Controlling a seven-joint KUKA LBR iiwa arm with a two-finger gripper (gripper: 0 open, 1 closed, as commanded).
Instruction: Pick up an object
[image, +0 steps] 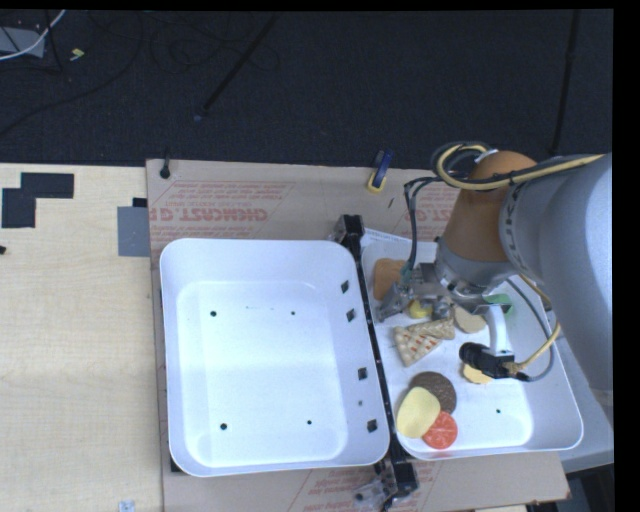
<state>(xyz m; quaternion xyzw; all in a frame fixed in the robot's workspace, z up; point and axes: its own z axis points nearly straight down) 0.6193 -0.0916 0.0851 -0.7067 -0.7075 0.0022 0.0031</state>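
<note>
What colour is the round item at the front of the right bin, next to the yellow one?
Red, touching the yellow piece; seen in the camera view.

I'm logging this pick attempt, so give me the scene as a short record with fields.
left bin: white, shallow
right bin: holds the toy food
end effector: low in the right bin, over its upper items
waffle: just below the end effector
brown disc: mid bin
yellow piece: overlaps the disc
red piece: touches the yellow piece
grasp: cannot tell

Bins (200, 262): white. Arm (560, 215): grey, orange band (478, 215). Wedge (420, 341): tan, crosshatched. Disc (436, 388): dark brown. Yellow piece (417, 412); red piece (441, 431). Desk (70, 330): pale wood, dark patches.
</note>
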